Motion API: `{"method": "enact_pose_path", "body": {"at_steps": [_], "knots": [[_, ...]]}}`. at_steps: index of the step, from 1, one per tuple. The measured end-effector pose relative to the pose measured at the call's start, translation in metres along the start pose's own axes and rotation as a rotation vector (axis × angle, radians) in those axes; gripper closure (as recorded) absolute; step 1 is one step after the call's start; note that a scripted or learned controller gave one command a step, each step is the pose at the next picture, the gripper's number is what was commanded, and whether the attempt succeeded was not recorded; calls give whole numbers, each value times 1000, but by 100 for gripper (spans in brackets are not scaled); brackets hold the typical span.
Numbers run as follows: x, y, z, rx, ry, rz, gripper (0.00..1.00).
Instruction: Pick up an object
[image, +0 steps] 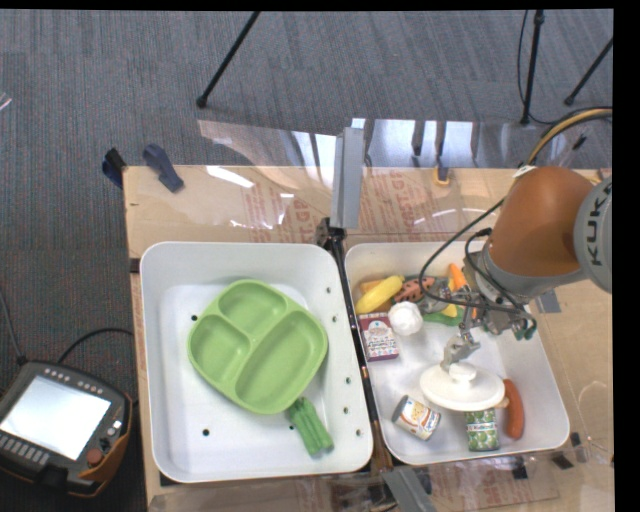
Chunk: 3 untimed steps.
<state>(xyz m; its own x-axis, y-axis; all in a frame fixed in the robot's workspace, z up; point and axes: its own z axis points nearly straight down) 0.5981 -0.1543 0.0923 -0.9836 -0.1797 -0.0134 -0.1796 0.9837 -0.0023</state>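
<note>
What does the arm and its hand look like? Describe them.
The arm is grey with a large rounded orange band above the wrist and dark lettering on its side. Thin black cables loop beside the wrist. The hand is small, metallic grey, with slim fingers.

– The bins: plastic?
– White, smooth, slightly glossy. The green plate looks matt plastic.
– And the table?
– Brown board, cardboard-like, under a shiny clear sheet. The arm's orange band has a smooth sheen; the floor is rough grey carpet.
</note>
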Motion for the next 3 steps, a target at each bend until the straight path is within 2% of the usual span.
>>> {"method": "enact_pose_path", "body": {"at_steps": [1,2,3], "knots": [[-42,-8,5,-5,19,83,0],[-45,-8,-7,-3,8,84,100],[-50,14,-131,2,-6,112,100]]}}
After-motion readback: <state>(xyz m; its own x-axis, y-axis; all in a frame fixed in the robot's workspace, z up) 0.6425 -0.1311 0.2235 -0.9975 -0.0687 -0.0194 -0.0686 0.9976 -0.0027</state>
